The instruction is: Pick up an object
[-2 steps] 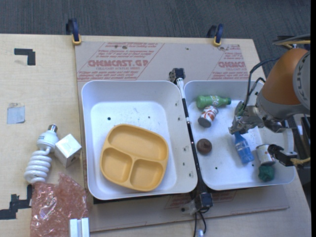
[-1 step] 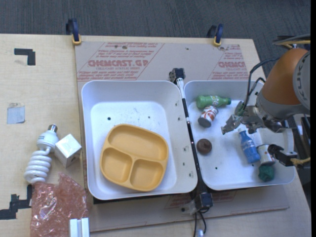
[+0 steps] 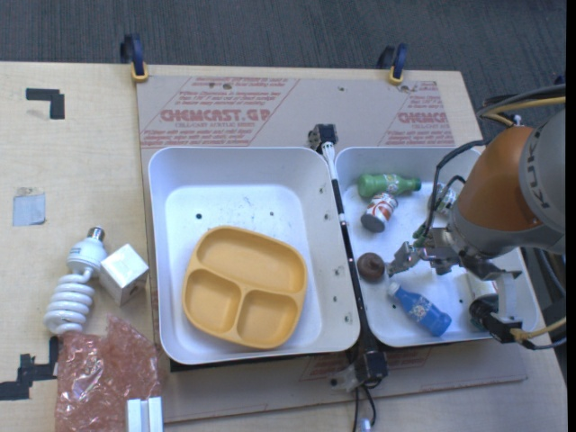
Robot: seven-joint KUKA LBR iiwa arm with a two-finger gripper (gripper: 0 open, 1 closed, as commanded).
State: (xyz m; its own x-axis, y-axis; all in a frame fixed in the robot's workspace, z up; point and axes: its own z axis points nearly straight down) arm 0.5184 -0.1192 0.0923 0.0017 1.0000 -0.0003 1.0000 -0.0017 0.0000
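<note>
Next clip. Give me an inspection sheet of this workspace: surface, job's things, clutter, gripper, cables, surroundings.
Surface: board clamped at the back, bearing left bin and right bin.
Job's things: in the right bin, green bottle, red-and-white can, brown round thing, blue bottle.
Clutter: yellow tray in the left bin; beside it, bulb, white cube, pink wrap.
Gripper: gripper over the right bin, between brown round thing and blue bottle; nothing seen held.
Cables: yellow and black cables by the arm.
Surroundings: grey carpet.
</note>
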